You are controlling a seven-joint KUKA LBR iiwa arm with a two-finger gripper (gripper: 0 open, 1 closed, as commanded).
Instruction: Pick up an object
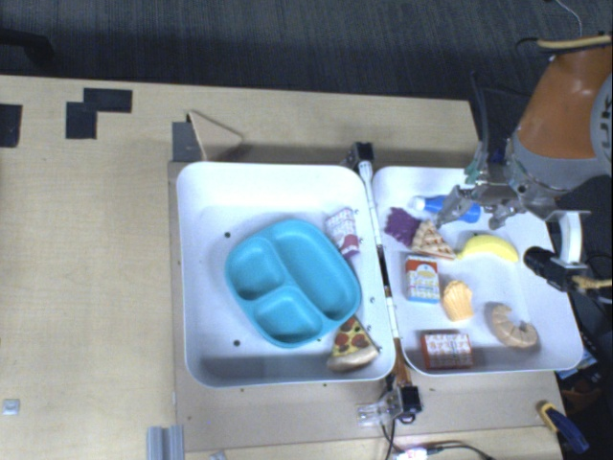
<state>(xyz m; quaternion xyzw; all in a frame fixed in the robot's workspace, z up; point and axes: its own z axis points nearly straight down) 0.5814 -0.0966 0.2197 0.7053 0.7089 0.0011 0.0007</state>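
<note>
Overhead, a pale wooden bench [86,257] bears black tape marks at its far left, with dark carpet beyond its upper edge. Two shallow white bins sit side by side on it, their inner rims touching.

The left bin [206,257] holds a blue compartment tray [290,281] of smooth plastic, three wells, tilted so its long axis runs from upper left to lower right. A small printed packet [342,230] lies at the tray's upper right corner, and a toy pizza slice [351,345] lies just below the tray by the bin's lower rim.

The right bin [565,338] holds the small toy foods. A purple grape bunch [402,224] lies near the dividing rim, a second pizza wedge [433,241] just beside it, a small carton [421,280] below, a ridged yellow-orange piece [458,300], a tan ring-shaped pastry [511,324], and a dark red box [447,349] at the lower rim. A yellow banana [488,248] lies with its long axis roughly left to right, and a blue bottle [442,206] points leftward.

The gripper [490,199] hangs over the bin's upper part, just above the banana and beside the bottle; whether it is spread or closed cannot be told.
</note>
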